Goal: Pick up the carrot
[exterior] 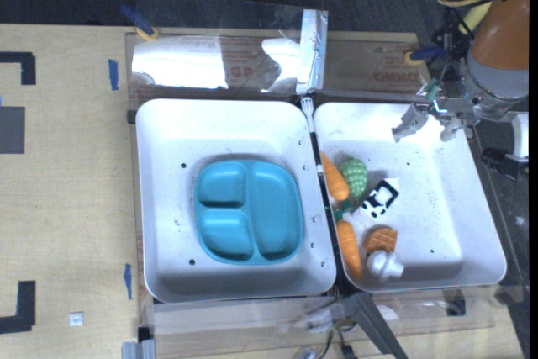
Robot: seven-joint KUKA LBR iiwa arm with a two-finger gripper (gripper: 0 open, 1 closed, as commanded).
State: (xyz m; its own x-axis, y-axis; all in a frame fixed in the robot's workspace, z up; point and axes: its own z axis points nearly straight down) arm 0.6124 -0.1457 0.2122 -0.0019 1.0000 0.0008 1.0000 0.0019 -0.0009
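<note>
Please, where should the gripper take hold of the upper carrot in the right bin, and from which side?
Grip the upper carrot at its middle, coming from above. It lies flat along the bin's left wall with the green vegetable touching its right, so closing across it looks tight.

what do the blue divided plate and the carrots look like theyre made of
The blue divided plate looks like moulded plastic: one even colour, rounded compartment ridges, a soft sheen. The two carrots in the right bin look like toy food, probably plastic or rubber: flat uniform orange, smooth surface. The view is too coarse to tell which.
</note>
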